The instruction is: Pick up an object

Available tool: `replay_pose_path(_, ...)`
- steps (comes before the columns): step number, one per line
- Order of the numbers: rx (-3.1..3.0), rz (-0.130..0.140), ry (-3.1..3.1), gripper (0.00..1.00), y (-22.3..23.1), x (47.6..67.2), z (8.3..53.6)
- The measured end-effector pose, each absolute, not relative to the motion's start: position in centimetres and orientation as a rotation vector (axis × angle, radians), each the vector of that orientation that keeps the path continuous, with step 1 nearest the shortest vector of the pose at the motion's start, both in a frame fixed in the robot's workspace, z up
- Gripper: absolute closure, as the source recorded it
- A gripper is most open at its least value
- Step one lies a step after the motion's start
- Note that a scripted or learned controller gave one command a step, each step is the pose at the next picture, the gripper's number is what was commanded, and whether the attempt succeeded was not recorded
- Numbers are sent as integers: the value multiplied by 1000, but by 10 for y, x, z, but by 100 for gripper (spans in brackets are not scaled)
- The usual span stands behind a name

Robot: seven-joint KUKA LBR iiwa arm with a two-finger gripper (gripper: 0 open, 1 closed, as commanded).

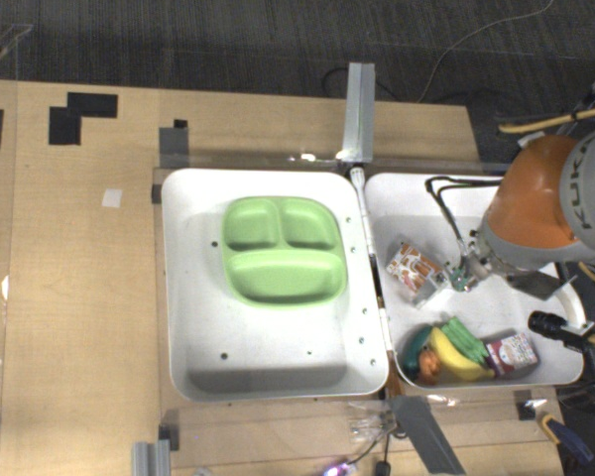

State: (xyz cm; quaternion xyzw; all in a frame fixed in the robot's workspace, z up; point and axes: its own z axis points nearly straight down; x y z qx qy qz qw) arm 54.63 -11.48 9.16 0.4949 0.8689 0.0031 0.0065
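Two shallow white plastic bins (193, 365) sit side by side on the wooden tabletop (69, 296). Much of the grey arm with its orange band (535, 201) runs off the right edge, and its bulk shadows the fingers (463, 278), too small and dark to tell apart. Just beside them, in the right bin, lies a crinkled red-and-white snack packet (414, 269). The left bin holds a green divided plate (281, 249).

The grey arm (585, 191) reaches in from the right with its orange band (531, 201) above the wrist, bent downward so that the gripper (463, 278) hangs low at the arm's left end, too small to tell its state.
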Motion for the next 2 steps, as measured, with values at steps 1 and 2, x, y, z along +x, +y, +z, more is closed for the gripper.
replay_pose_path(1, 1384, 6, 2813, 0, -89, 607, 101)
replay_pose_path(2, 1378, 11, 2810, 100, -88, 609, 113)
